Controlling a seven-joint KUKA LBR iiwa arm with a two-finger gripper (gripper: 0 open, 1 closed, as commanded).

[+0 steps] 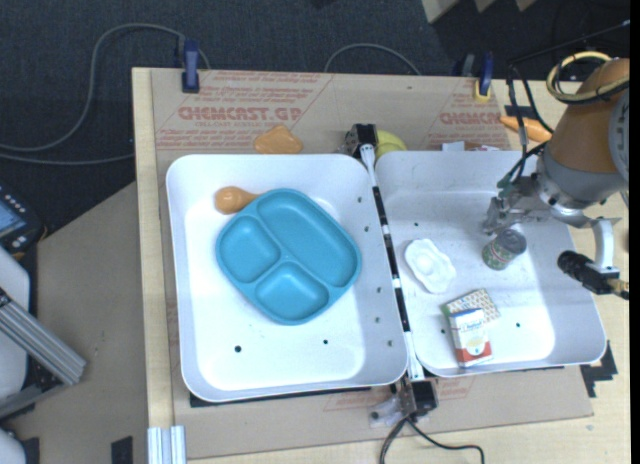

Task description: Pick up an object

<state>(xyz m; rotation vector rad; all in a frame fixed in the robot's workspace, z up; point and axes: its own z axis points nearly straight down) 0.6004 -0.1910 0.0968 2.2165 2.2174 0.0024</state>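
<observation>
Your left bin (200, 352) holds the blue divided plate (288, 254); your right bin (560, 347) holds the small box (471, 325), white piece (428, 262) and grey can (503, 249), just under the gripper (507, 214), grip state unclear

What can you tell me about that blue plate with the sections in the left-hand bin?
The blue plate is a sky-blue divided tray, plastic by its smooth matt look, with rounded corners and three shallow compartments: one long one along its far side and two smaller ones on its near side. It lies flat and right way up on the floor of the left bin, turned at a slant to the bin's walls. Nothing lies in its compartments. A small orange object lies at its far left corner, touching it or nearly so.
</observation>
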